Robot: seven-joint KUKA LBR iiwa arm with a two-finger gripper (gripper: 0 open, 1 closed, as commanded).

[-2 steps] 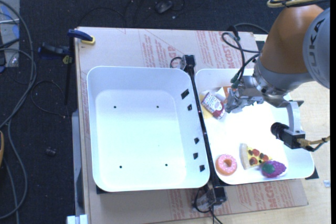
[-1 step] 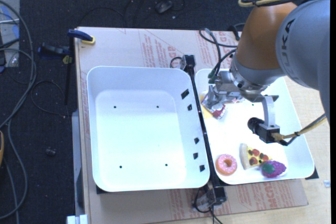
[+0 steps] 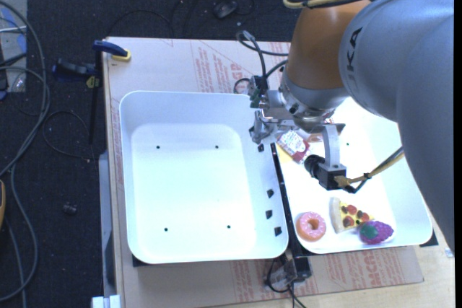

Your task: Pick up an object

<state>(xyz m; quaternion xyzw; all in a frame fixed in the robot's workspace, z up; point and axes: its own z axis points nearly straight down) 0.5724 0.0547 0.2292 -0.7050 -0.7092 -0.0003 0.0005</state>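
In the right-hand bin (image 3: 404, 216), right of frame centre, the tool (image 3: 299, 144) hangs low from the grey arm (image 3: 404, 47), and a small red-and-white packet (image 3: 293, 144) sits right at its tip, close to the bin's left wall. Whether the tool is apart, together or clamped on the packet I cannot tell; the wrist and its black fittings cover the tip, so the packet may simply lie beneath it. It looks like a light, thin toy food item, probably stiff plastic with a slick printed face, so a grip across its narrow sides would likely hold better than one on the flat top. Toward the lower right of the frame lie three other candidates: a pink doughnut (image 3: 312, 226), a pizza slice (image 3: 349, 216) just beside it, and a purple grape bunch (image 3: 376, 231) touching the slice's right end. All look light and rigid; the doughnut's rounded rim could slip, and the bunch's bumpy surface should give more purchase. The arm hides much of the right bin's upper part, so anything lying there cannot be made out. The left bin (image 3: 137, 177) fills the frame's middle left on the counter (image 3: 180, 58).
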